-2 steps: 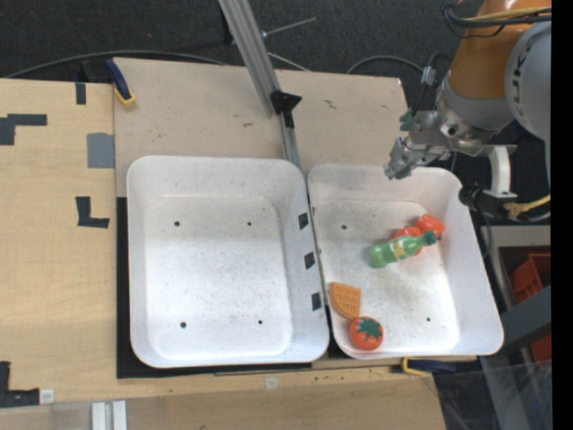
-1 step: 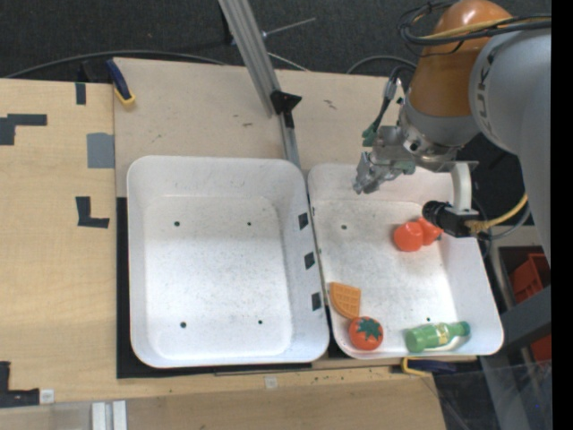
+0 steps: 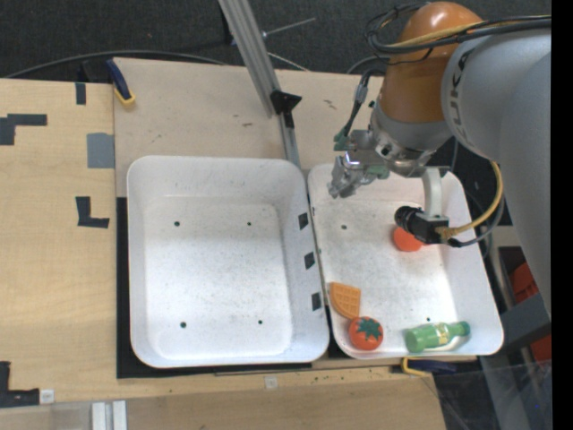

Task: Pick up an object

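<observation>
near the upper left corner of the right bin (image 3: 385,280), the gripper (image 3: 343,184) hangs tip-down over the white floor, just beside the wall next to the left bin (image 3: 215,258). whether it is spread or pressed together cannot be told from this slant. behind it the grey arm (image 3: 506,88), with its orange band (image 3: 430,27), reaches in from the upper right of the frame.

the things to pick all lie in the right bin, apart from the gripper. nearest is a small orange-red ball (image 3: 406,241) right of the bin's middle, partly hidden. lower down, near the bin's left wall, lies an orange wedge (image 3: 345,298). just below the wedge, by the bottom rim, sits a red tomato (image 3: 365,332) with a green top. to the tomato's right a green bottle (image 3: 436,335) lies on its side along the bottom rim, neck toward the right. it carries a pale label, but any writing on it is too small to read.

further out, a metal rail (image 3: 255,61) slants down from the top centre toward the bins' upper edge. a blue and yellow clamp (image 3: 121,83) sits at the upper left. grey and black tape patches (image 3: 100,150) mark the wooden bench (image 3: 54,267) on the left.
</observation>
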Controlling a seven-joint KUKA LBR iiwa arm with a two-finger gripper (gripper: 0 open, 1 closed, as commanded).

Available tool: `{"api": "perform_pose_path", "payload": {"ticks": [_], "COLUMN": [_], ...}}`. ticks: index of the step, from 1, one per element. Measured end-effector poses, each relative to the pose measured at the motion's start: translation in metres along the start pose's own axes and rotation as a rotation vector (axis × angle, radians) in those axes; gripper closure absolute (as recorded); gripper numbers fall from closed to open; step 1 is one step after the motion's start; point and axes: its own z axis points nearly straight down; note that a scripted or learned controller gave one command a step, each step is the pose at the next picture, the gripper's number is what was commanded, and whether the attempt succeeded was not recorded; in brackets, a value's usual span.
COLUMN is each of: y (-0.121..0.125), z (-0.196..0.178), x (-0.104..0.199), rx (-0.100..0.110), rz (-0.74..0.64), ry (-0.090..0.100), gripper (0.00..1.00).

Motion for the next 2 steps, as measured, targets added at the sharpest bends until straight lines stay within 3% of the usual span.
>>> {"api": "perform_pose_path", "payload": {"ticks": [2], "y": [-0.027], "z": [0.02], "x": [0.097], "rx": [0.001], "rz": [0.0], "ry": [0.0], "gripper": [1.0]}}
